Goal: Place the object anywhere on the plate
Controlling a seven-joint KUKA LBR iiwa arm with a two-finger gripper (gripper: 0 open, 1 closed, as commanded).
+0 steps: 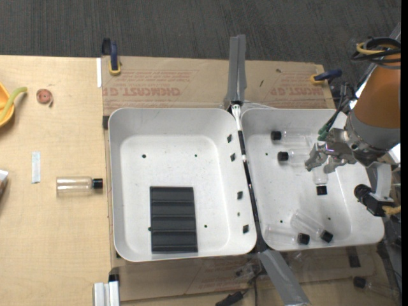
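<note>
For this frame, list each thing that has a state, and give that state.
black ridged plate: lying flat in the left bin, nothing on it
clear bottle on the bench: lying on its side, black cap on
clear bottles in the right bin: lying down, capped
gripper: over the right bin, grip unclear

The ridged plate (pixel 172 220) lies in the left bin (pixel 127 123). Several capped bottles (pixel 310 227) lie in the right bin (pixel 268 234). Another bottle (pixel 79 184) lies on the desk (pixel 51 247), left of both bins.
</note>
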